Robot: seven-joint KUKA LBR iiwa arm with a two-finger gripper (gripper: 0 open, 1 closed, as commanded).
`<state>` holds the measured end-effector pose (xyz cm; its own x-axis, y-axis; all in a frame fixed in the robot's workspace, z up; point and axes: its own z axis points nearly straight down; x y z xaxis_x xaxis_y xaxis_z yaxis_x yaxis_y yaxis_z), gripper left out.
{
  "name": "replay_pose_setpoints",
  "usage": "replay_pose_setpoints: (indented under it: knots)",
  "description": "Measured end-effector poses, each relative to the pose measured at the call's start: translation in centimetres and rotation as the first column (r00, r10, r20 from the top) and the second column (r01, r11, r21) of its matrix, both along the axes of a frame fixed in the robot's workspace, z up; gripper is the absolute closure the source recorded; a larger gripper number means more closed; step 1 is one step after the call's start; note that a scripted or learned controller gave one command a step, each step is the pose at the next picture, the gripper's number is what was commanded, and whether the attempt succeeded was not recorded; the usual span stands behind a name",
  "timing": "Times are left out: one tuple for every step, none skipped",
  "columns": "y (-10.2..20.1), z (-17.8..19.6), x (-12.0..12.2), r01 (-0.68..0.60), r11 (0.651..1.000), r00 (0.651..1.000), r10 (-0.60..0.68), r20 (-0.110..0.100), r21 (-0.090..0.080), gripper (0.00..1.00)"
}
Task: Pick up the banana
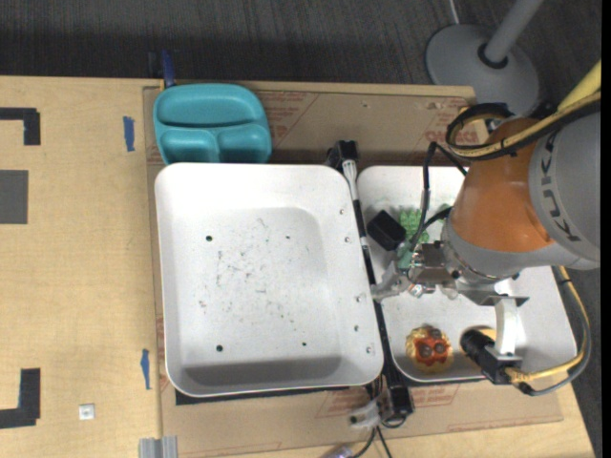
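Cardboard-brown counter (76, 284) spans the frame, matte and flat, with black rectangular marks near its left edge and short blue tape strips. Centre frame sits a large shallow white bin (263, 275), smooth plastic with rounded corners, its floor scuffed with fine grey scratches and dotted with a few small dark holes. Above it, at upper centre, rests a teal moulded tray (212, 122), glossy, divided into rounded compartments. To the right lies a second white bin (549, 303), largely covered by the arm (516, 208), whose wrist shows a smooth orange band below a grey shell bearing part of the lettering "KUK". The hand (420, 270) hangs low over the upper left part of this bin, metallic and tangled with cables; whether its fingers are apart or together cannot be told. A small round red-and-yellow object (428, 346) lies at the bin's lower edge, with a black piece (385, 229) and something green (412, 219) near the top. The banana cannot be made out.
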<state>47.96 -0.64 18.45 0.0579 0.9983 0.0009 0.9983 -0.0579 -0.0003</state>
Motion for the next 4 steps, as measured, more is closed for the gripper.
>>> replay_pose_setpoints:
  knots:
    - [8.4, 0.0, 0.0, 0.162, 0.987, 0.987, -0.162, 0.000, -0.001, 0.00]
    - [11.6, -5.5, 0.1, 0.065, 0.998, 0.998, -0.065, 0.006, -0.001, 0.00]
    - [17.7, 3.4, 1.7, 0.545, 0.838, 0.838, -0.545, -0.001, -0.002, 0.00]
    - [14.9, -6.7, -0.1, 0.438, 0.899, 0.899, -0.438, -0.003, -0.002, 0.00]
